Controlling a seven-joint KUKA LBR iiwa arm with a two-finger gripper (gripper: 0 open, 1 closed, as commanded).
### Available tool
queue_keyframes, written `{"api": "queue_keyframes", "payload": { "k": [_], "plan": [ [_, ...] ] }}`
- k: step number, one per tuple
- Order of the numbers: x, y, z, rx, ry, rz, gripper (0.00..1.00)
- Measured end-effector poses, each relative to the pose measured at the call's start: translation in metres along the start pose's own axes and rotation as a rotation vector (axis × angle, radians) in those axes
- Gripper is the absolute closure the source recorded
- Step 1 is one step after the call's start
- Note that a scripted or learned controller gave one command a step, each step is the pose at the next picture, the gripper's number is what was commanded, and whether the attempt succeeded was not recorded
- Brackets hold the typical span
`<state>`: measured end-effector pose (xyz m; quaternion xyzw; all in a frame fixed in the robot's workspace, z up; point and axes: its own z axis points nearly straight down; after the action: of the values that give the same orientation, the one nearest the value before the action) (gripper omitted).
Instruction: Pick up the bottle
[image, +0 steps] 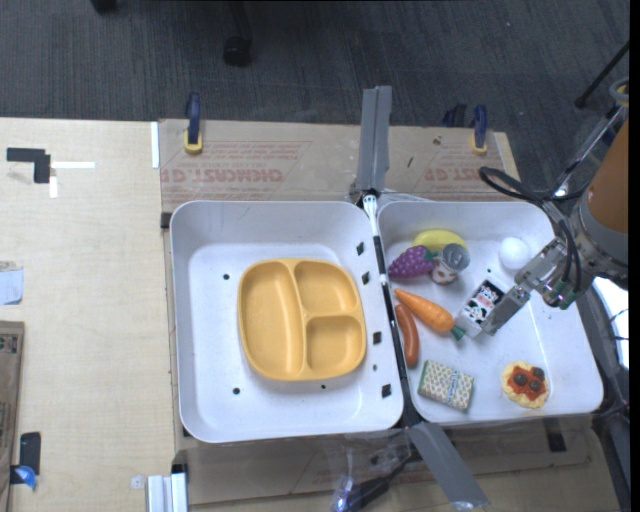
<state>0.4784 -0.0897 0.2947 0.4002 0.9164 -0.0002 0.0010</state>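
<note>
The bottle (480, 303) is small and white with a black-and-white label. It lies tilted in the middle of the right bin (575, 345), its lower end toward the carrot (426, 309). My gripper (494, 317) reaches in from the right and slants down to the left. Its tip sits against the bottle's right side, partly over it. The grey wrist (548, 268) is just above and to the right.
The right bin also holds a banana (438, 238), purple grapes (410, 262), a small can (455, 257), a white ball (513, 250), a sausage (408, 336), a cracker (445, 385) and a small pizza (526, 383). A yellow divided plate (300, 318) lies in the left bin (200, 300).
</note>
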Motion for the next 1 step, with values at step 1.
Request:
{"api": "queue_keyframes", "payload": {
  "k": [1],
  "plan": [
    [-0.0013,0.0004,-0.0087,0.000,-0.001,-0.002,1.00]
  ]
}}
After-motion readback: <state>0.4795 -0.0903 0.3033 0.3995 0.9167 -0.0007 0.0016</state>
